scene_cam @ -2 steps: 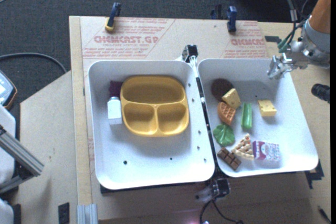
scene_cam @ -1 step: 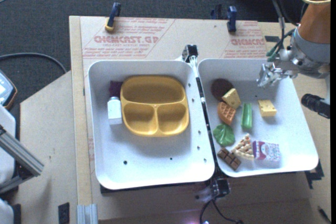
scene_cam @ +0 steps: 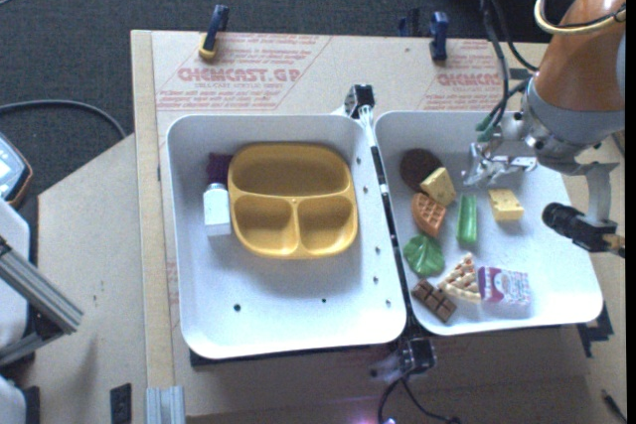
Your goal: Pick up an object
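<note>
The arm [scene_cam: 581,65] reaches in from the right, and its gripper [scene_cam: 489,164] hangs over the upper part of the right bin [scene_cam: 576,288], just above the toy food. Whether the jaws stand wide or narrow cannot be told, and nothing shows between them. Below and beside the gripper lie a cheese wedge [scene_cam: 437,185], a yellow cheese block [scene_cam: 506,204], a green pod [scene_cam: 467,219], a waffle [scene_cam: 428,213] and a dark brown disc [scene_cam: 418,165]. The left bin [scene_cam: 199,303] on the worktop [scene_cam: 298,70] holds a yellow divided tray [scene_cam: 292,200] and a small white bottle [scene_cam: 217,210] just beside it.
</note>
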`<act>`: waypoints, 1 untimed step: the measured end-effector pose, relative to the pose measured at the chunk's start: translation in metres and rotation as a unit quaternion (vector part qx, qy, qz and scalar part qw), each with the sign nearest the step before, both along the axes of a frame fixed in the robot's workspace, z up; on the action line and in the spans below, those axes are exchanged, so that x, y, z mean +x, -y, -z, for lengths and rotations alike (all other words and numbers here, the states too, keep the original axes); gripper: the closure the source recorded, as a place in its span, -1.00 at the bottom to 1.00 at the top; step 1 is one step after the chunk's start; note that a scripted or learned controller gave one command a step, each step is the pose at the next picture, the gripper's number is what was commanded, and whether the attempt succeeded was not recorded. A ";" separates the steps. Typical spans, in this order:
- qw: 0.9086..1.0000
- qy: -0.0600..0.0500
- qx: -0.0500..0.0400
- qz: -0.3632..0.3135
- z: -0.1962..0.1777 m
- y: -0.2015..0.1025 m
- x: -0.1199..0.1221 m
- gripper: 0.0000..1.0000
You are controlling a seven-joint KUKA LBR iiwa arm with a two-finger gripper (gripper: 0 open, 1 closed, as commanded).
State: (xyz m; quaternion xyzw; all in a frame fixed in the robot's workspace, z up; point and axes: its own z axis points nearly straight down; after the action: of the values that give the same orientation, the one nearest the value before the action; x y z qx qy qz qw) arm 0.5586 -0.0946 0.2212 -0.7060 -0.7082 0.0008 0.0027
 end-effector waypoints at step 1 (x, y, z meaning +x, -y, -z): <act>1.000 0.001 0.000 0.000 -0.013 -0.023 -0.015 1.00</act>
State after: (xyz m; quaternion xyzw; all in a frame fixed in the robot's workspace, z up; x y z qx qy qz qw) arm 0.5437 -0.0718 0.2344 -0.7062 -0.7080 0.0003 0.0016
